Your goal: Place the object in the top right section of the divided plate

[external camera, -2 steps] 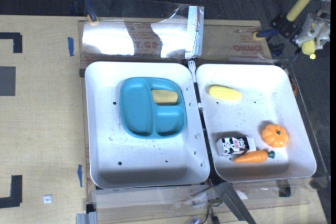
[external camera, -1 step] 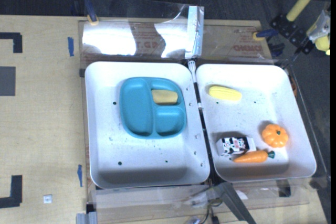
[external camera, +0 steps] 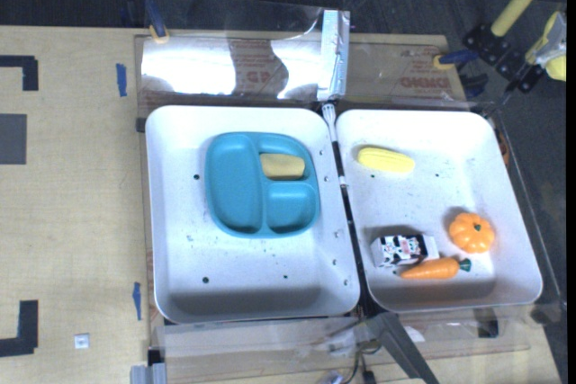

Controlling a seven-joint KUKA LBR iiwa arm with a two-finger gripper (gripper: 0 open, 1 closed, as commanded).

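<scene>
Over in your right white bin (external camera: pixel 513 193), a yellow corn cob (external camera: pixel 386 160) is lying near the back, a small orange pumpkin (external camera: pixel 472 232) is sitting near the right wall, and an orange carrot (external camera: pixel 434 269) is resting against a black-and-white cow-print carton (external camera: pixel 400 248).

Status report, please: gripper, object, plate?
Tan object lying in top right section of blue divided plate, left bin. Corn, pumpkin, carrot in right bin.
</scene>
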